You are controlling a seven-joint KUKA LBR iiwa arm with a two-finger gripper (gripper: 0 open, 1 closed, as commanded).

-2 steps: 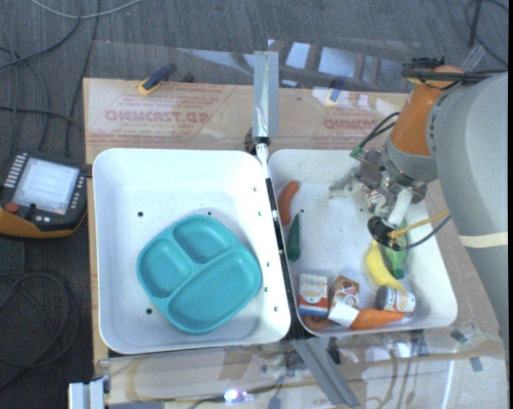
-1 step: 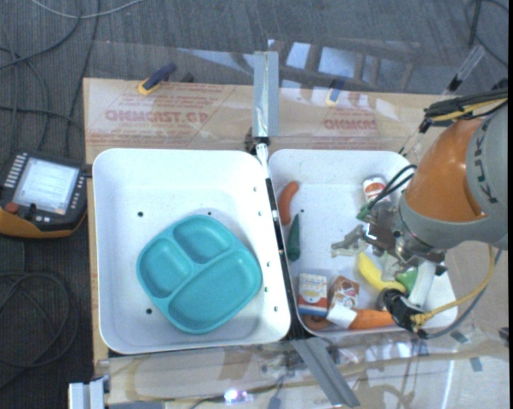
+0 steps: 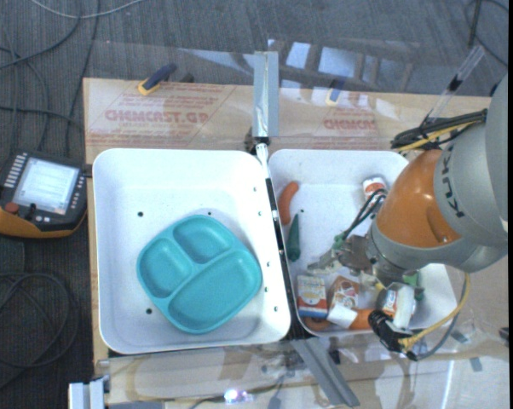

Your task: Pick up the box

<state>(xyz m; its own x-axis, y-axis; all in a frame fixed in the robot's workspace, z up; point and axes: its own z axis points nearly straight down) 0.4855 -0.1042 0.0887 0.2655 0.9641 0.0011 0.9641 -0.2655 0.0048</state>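
- Nearest the camera, the front rim of the right bin [image 3: 369,335], and just inside it the box [image 3: 312,297], a small carton with red and white print lying flat against the front wall.
- The box's long axis looks to run roughly front to back, slightly tilted; I can't read it more closely than that.
- The gripper [image 3: 356,254] hangs just behind and to the right of the box, tucked under the orange wrist [image 3: 414,216]; whether it is wide or narrow I cannot tell.
- So the move, as I judge it, is short: forward toward the front wall and a little left.
- Room is tight: another printed packet [image 3: 348,295] and an orange piece [image 3: 340,318] sit right beside the box, with the bin wall close on its front and left.
- Further back, a green pepper [image 3: 294,235] and an orange carrot-like piece [image 3: 286,199] lie along the divider side.
- Over in the left bin [image 3: 120,177], a teal divided plate [image 3: 199,271], well apart from all this.
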